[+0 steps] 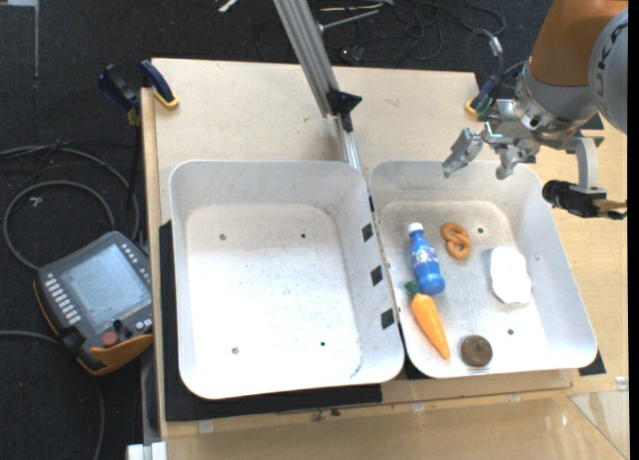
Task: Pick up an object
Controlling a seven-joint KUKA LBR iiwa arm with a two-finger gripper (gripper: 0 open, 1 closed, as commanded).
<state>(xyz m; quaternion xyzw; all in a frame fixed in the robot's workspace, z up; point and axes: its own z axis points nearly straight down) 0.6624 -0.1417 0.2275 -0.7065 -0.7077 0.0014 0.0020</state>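
Five objs sit in the right bin (569,278): nearest, a brown disc (476,350) and carrot (430,322), then a white lump (509,275), blue bottle (425,258), pretzel (456,239). Farther back, above the bin's far rim, we see the end effector (482,157), fingers apart, holding nothing. Left bin (190,248) sits alongside on the surface (250,109).

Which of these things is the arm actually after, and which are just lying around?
For the job (candidates in the right white bin):
- blue plastic bottle with white cap
- orange toy carrot
- small brown pretzel
- white lumpy object
- round brown disc
- two-finger gripper, open

Lying about:
- left white bin
- grey handheld control pendant
- slanted metal pole
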